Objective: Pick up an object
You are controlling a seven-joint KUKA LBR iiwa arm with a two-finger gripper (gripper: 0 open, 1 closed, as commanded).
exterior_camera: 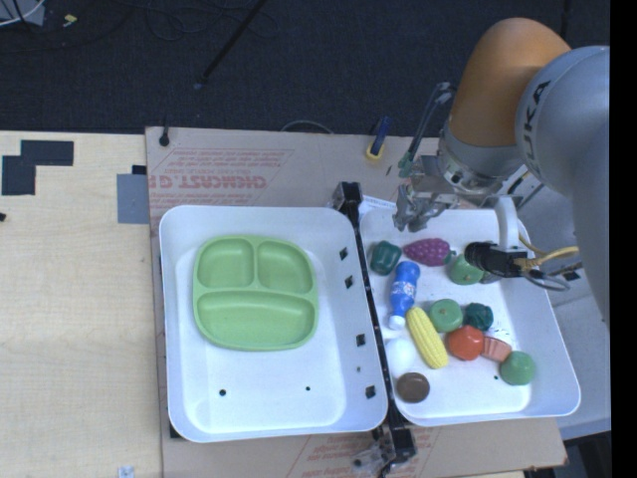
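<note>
Hovering right of centre, your gripper (413, 210) hangs above the purple grapes (429, 251) in the right bin (553, 366); I cannot tell its jaw state. Crowded toys nearby risk a deflected, empty grab.

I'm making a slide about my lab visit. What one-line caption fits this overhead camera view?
Robot hand hovers over toy food in the right bin; a green divided plate sits in the left bin.
</note>
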